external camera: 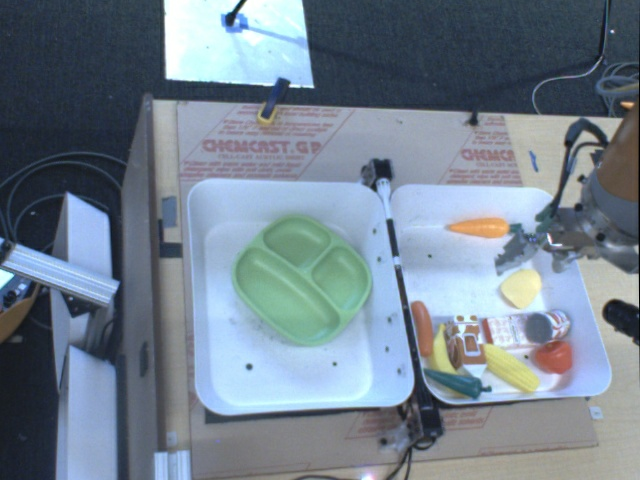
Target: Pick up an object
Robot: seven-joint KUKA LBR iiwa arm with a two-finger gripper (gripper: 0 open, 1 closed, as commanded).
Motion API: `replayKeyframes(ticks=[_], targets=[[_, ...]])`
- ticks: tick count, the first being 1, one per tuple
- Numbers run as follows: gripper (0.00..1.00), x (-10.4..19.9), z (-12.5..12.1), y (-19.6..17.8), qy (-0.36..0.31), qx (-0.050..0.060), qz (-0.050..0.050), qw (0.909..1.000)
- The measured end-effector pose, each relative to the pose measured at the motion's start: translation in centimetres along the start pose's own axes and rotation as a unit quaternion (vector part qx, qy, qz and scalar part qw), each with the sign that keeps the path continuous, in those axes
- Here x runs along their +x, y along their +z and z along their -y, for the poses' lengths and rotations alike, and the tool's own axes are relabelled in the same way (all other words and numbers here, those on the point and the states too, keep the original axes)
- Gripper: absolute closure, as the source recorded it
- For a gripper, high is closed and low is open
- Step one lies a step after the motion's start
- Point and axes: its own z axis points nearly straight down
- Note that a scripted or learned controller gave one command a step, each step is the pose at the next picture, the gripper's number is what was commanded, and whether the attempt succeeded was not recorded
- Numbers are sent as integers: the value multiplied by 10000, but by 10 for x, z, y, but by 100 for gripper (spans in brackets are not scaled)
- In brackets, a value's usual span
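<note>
- Gripper [517, 251] is hovering in the right bin [455, 203] at approx 2 o'clock, just beside the carrot [478, 228] w/ fingers apart, nothing btwn them.
- Pick isn't done yet — carrot is lying flat on the bin floor at 12, lemon slice [521, 289] just below the gripper.
- Remaining, I'd judge: closing on an obj and lifting.

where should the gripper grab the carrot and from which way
Grip the carrot across its thick middle, coming straight down from above. It lies flat and alone on the right bin floor, long axis left-right, so fingers can likely close across its narrow width. The gripper hangs just beside its leafy end.
</note>
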Motion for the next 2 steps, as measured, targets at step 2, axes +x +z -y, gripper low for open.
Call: replayKeyframes(ticks=[2], targets=[[0, 17, -69, 164, -4, -14, 11, 10000]])
